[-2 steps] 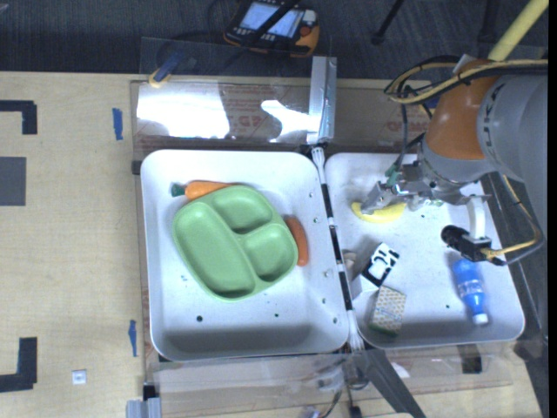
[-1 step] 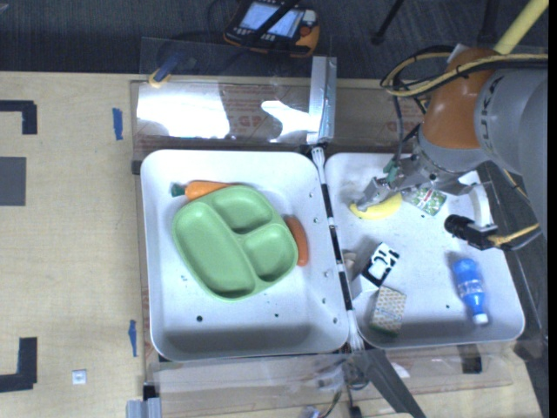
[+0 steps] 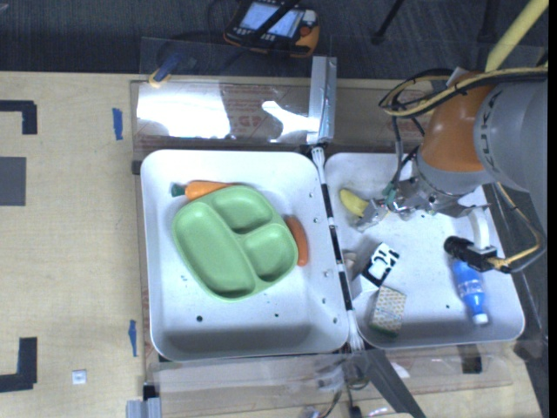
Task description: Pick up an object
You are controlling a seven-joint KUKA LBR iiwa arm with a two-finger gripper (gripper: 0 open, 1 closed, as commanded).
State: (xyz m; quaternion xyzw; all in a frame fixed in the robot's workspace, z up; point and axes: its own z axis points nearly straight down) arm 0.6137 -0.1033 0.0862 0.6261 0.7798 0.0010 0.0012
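My gripper [image 3: 379, 209] hangs low over the upper left part of the right bin [image 3: 435, 320]. Just to its left, very close, lies a small yellow banana [image 3: 352, 201]. I cannot make out whether the two touch. Below the gripper a black-and-white box [image 3: 379, 263] rests on the bin floor. A tan patterned block [image 3: 389, 307] sits near the bin's front edge. A blue bottle [image 3: 471, 292] with a white cap lies at the right side of the bin. Nothing shows held in the gripper.
The left bin [image 3: 174, 320] holds a green divided plate [image 3: 235, 240], with an orange carrot [image 3: 205, 188] at its upper left and another orange piece [image 3: 298, 239] at its right. A metal divider [image 3: 335, 251] runs between the bins.
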